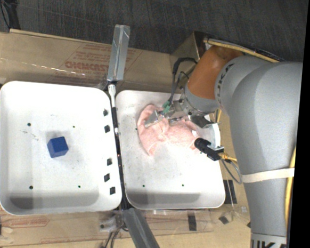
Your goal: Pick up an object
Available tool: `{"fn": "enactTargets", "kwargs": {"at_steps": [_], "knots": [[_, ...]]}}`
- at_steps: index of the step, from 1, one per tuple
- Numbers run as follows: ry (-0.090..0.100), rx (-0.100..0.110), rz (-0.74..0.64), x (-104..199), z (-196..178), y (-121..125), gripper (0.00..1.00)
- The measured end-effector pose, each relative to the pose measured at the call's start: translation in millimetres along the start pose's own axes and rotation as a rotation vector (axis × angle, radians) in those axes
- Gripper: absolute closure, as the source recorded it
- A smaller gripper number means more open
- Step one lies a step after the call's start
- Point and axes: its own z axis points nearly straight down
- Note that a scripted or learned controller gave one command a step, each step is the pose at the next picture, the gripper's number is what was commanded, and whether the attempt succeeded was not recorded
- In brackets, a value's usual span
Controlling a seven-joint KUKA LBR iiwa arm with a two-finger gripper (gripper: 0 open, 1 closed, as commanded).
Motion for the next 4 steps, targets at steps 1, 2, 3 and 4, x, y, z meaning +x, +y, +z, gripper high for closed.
{"fn": "enactTargets", "kwargs": {"at_steps": [1,2,3,4], "knots": [[0.001,0.003,-0.197,42.3,1.7,4.6,0.0],[0.003,0.007,-0.199,41.6,-5.7,5.0,1.0],[0.0,0.005,-0.256,84.2,-133.8,28.6,1.0],[0.001,0.007,-0.245,68.6,-121.6,-5.2,1.0]]}}
